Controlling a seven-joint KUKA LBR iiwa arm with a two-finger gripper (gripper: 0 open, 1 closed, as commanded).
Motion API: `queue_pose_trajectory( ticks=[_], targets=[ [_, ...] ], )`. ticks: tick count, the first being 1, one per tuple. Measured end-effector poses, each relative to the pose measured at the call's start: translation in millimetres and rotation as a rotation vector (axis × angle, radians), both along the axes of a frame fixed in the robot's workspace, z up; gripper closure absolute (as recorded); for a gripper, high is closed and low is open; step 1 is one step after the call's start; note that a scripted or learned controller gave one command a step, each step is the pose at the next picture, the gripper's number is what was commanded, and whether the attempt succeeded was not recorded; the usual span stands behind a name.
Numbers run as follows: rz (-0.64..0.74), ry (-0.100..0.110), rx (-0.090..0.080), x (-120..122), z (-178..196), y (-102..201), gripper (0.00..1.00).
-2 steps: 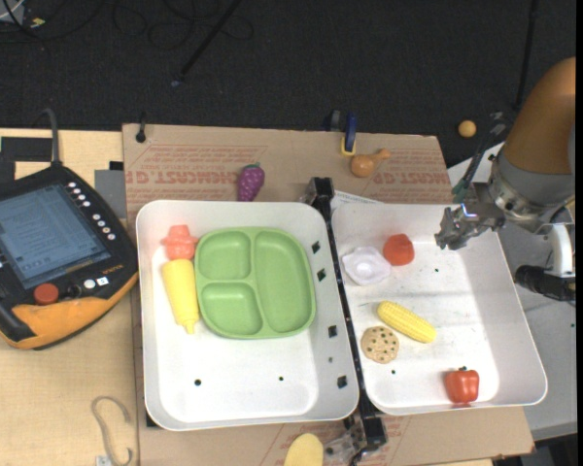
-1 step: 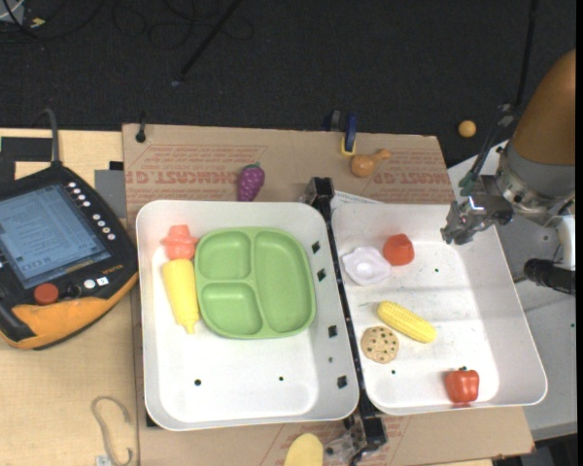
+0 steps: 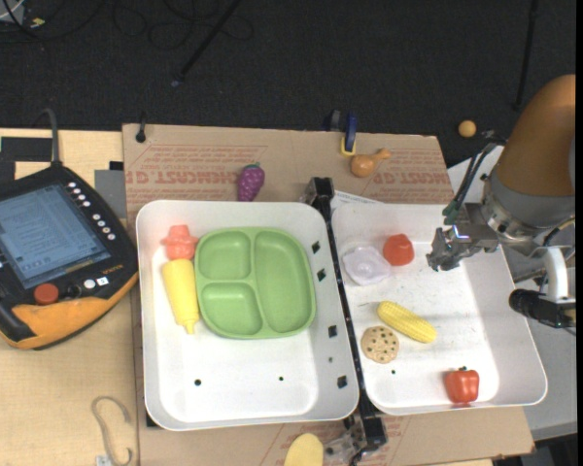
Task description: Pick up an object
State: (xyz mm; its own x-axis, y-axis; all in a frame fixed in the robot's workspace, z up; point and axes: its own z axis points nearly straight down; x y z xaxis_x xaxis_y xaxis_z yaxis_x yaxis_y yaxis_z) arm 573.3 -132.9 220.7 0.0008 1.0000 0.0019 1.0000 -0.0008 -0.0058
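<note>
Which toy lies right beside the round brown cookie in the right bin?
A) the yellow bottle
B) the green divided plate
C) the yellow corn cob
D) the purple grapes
C: the yellow plastic corn cob lies just above and to the right of the round brown cookie on the floor of the right white bin, nearer to it than any other toy.

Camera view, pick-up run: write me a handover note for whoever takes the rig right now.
Gripper: over the right bin, near the small red tomato; nothing seen held.
Right bin also holds a clear cup, corn cob, cookie and red pepper.
Left bin: green divided plate, yellow bottle.
Done: nothing lifted.
Left: grasp and raise one object.
</note>
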Motion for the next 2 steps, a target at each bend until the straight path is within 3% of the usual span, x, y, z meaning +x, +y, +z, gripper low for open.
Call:
queue_pose_trajectory(
  ticks=[1, 2],
  targets=[
    [0.002, -0.002, 0.001, -30.5, 13.7, 39.8, 1.0],
    [0.001, 0.0, 0.0, -45.8, -4.3, 64.1, 1.0]
  ],
)
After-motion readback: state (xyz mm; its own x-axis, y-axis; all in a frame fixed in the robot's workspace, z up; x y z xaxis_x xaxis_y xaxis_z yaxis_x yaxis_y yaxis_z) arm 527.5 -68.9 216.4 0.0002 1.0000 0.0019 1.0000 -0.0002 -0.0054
